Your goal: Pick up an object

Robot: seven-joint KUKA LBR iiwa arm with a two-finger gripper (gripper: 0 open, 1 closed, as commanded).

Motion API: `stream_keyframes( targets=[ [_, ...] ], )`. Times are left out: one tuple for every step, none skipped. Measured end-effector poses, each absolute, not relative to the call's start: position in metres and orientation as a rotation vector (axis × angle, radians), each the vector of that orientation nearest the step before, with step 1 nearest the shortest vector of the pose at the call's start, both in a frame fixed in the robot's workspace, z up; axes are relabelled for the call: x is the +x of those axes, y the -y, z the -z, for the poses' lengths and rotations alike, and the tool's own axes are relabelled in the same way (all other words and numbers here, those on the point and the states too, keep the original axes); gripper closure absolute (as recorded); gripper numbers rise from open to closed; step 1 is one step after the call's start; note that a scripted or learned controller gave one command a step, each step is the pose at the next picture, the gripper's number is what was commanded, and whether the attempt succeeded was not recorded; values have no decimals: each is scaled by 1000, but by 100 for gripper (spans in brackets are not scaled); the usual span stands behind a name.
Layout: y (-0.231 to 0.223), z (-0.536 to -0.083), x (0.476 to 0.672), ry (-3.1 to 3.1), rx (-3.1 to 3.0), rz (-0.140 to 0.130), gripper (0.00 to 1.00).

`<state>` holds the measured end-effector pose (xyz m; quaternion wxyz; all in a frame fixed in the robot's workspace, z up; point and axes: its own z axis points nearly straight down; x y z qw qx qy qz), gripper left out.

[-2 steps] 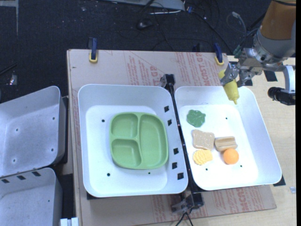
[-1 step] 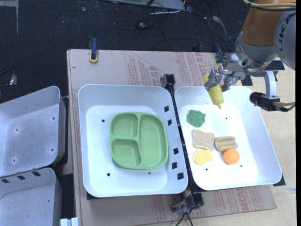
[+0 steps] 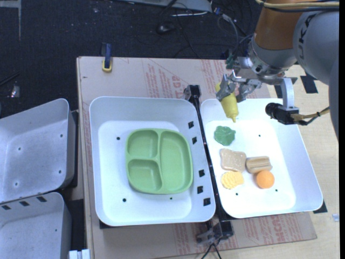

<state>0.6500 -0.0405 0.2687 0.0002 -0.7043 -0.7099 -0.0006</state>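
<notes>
**Claw over the right bin with a yellow piece between its fingers**

The grey arm [image 3: 318, 26], orange-banded above the wrist, reaches in from the right. Its claw [image 3: 233, 92] hangs above the far-left corner of the right bin [image 3: 302, 161], and a yellow corn-shaped toy [image 3: 230, 107] dangles between its fingers, tilted, clear of the bin floor. Below it in that bin lie a green leafy piece [image 3: 225, 135], a slice of toast [image 3: 232, 159], a tan block [image 3: 258, 163], an orange ball [image 3: 264, 179] and a ridged yellow chip [image 3: 232, 179], clustered close together. The left bin [image 3: 108, 144] holds a green divided tray [image 3: 159, 161]. Both bins rest on the desk [image 3: 140, 72].
</notes>
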Motion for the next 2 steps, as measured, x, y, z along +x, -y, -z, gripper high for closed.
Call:
stream_keyframes(
  targets=[
    [-11, -248, 653, 2228, -2213, -2, 100],
    [-64, -253, 657, 2230, -2213, 3, 100]
  ],
)
